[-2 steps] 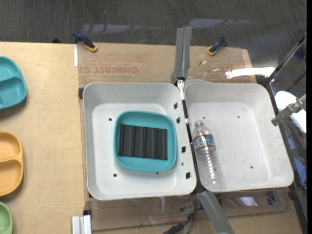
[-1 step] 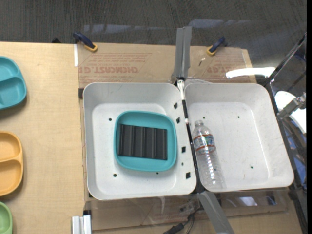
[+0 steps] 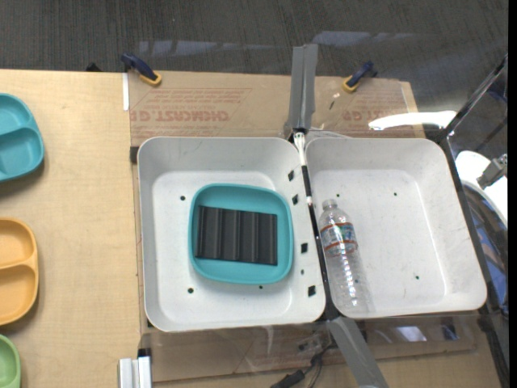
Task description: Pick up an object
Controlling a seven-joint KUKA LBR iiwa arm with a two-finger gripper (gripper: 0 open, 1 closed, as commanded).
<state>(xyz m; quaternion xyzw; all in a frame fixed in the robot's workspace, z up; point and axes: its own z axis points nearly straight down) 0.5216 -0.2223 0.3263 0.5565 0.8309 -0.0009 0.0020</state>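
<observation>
Now, two white bins sit side by side on a sheet of brown cardboard (image 3: 242,107). The task's likely thing, a clear bottle (image 3: 342,261), lies on its side in the right bin (image 3: 420,225), close along that bin's left wall. Its cap points to the far side and its base lies near the bin's near left corner. A label band with red and blue wraps it below the neck.

The left bin (image 3: 161,217) holds a teal tray (image 3: 240,275), flat on the floor near the middle, with a dark ribbed insert (image 3: 237,234) lying in it. Tray and bottle are apart, with the two bin walls between them.

A grey strip (image 3: 303,83) runs away from the seam between the bins at the far side. Two blue and orange clamps, one at left (image 3: 141,69) and one at right (image 3: 358,77), grip the cardboard's far edge.

On the wooden table (image 3: 73,136), well left of the bins, a teal plate (image 3: 16,148), an orange plate (image 3: 14,272) and a green one (image 3: 6,362) are cut by the frame's edge.

How wide the claw stands, I cannot tell
</observation>
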